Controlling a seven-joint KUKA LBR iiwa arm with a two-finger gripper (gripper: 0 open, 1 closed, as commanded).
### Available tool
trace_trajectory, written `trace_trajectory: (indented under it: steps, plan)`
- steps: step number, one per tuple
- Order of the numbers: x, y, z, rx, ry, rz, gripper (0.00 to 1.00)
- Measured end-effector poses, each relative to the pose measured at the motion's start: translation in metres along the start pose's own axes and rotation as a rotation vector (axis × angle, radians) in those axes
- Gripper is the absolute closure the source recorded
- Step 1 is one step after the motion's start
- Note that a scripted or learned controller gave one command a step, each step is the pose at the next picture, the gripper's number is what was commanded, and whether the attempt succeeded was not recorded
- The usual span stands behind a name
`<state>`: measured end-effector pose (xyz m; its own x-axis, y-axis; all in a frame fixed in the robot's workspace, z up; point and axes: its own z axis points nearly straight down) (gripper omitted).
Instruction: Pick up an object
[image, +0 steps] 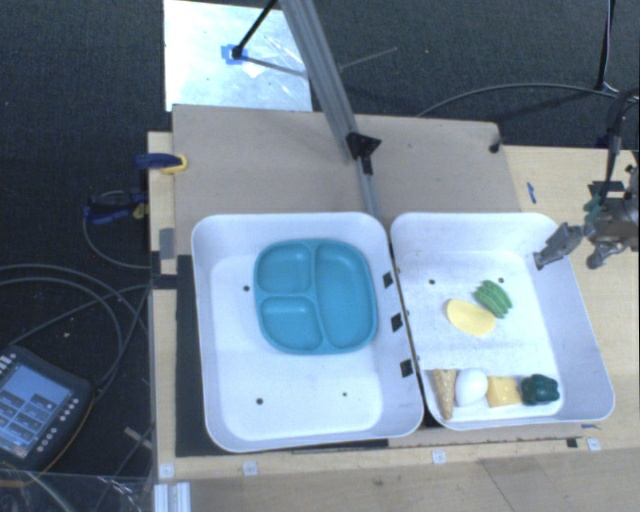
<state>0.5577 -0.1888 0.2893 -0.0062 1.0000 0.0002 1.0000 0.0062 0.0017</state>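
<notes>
The right bin (560, 300) holds several toy foods. A green ridged piece (493, 297) lies beside a yellow oval piece (470, 318) near the middle. Along the front wall sit a tan cone (443, 390), a white egg (471, 386), a yellow block (504, 391) and a dark green broccoli-like piece (540, 389). My gripper (577, 250) hangs over the bin's back right rim, open, its two grey fingers spread with nothing between them. It is well above and to the right of the green piece.
The left bin (225, 400) holds a blue divided plate (314, 296). A grey pole (335, 95) slants across the back of the bench. A handheld control pad (35, 405) and cables lie on the floor at left.
</notes>
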Motion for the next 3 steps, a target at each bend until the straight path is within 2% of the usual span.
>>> trace_trajectory:
  steps: [1, 2, 3]
  plan:
    - [0.0, 0.0, 0.0, 0.0, 0.0, 0.0, 0.0]
    - [-0.003, -0.008, 0.058, 0.004, 0.0, 0.006, 0.0]
    - [-0.001, -0.005, 0.101, 0.004, 0.001, 0.005, 0.0]
